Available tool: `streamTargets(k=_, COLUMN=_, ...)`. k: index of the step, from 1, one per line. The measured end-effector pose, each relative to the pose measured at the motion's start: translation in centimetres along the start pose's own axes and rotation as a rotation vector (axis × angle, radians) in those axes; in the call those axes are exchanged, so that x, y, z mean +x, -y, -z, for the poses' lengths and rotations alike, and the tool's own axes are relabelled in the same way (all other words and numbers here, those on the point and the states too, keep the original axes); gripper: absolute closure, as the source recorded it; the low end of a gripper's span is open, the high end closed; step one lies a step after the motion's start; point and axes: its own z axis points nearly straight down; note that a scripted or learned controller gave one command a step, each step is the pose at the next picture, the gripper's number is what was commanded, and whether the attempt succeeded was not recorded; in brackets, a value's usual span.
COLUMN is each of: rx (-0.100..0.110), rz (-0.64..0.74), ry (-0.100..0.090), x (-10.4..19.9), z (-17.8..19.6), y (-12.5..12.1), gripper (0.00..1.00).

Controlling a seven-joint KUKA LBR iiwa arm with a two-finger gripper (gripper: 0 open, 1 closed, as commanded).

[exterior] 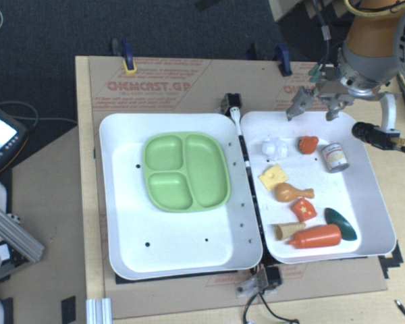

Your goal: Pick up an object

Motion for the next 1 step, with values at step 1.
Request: streamTargets(k=1, rx=0.001, rz=-0.001, ry=0.000, x=-0.17, z=-6.21, y=-0.50, gripper=0.00)
